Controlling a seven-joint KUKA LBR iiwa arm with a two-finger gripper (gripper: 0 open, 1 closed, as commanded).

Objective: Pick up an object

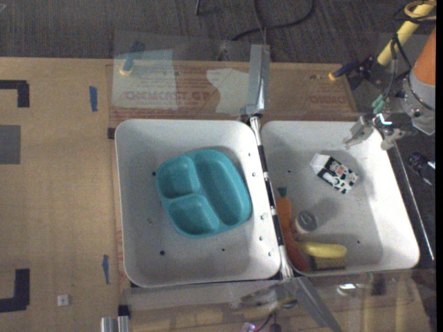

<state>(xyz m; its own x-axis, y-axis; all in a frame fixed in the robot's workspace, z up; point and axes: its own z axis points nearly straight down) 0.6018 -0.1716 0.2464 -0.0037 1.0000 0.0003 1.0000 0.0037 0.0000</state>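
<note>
Look to the right bin [394, 206] first: your gripper [374, 130] hangs over its 1 o'clock corner, near the rim, with the grey arm [422, 109] coming in from 3 o'clock. Its two pale fingers [356, 133] are spread apart, with nothing between them, so it is released and grasping nothing.

Just below the gripper, toward 7 o'clock from it, you have a small carton [333, 172] with black-and-white patches, lying tilted on the bin floor and well clear of the fingers. At the bin's 7 o'clock side a carrot [285, 216] lies along the left wall. Just beside it, at about 6 o'clock in the bin, sits a small jar [305, 221] with a grey lid, and touching below that a banana [324, 250] lies across, resting against a dark block whose make you cannot tell.

In the left bin [138, 247] a teal plate [203, 191] with three compartments sits near the centre, turned at a slant.

The bins stand side by side, touching along a metal strip [256, 81] that runs off toward 12 o'clock. Blue tape [93, 98] marks the bench [55, 185] at 10 o'clock of the left bin.
</note>
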